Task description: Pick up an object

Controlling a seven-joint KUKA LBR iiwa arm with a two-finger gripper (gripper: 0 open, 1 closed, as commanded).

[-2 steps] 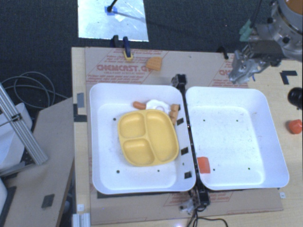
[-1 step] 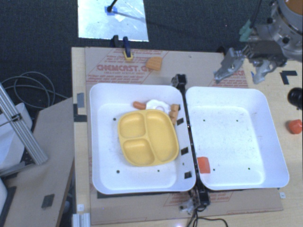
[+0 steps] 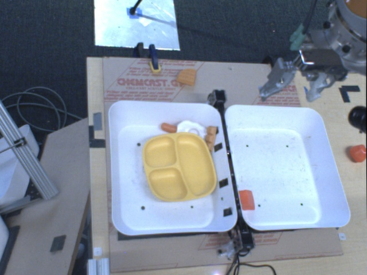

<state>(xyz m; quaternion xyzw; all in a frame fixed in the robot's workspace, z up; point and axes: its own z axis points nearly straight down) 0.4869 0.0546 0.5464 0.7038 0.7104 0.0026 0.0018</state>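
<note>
A yellow divided plate [image 3: 179, 167] lies in the middle of the left bin [image 3: 123, 211], with a small orange sausage-shaped piece [image 3: 168, 128], a white piece [image 3: 190, 128] and a tan block [image 3: 211, 135] just beyond its rim at about 12 to 1 o'clock. An orange-red block [image 3: 246, 199] sits in the right bin [image 3: 327, 153] at its 8 o'clock corner. The hand [image 3: 295, 82] hangs over the surface [image 3: 241, 76] at 12 o'clock of the right bin, its fingers spread and pinching nothing
</note>
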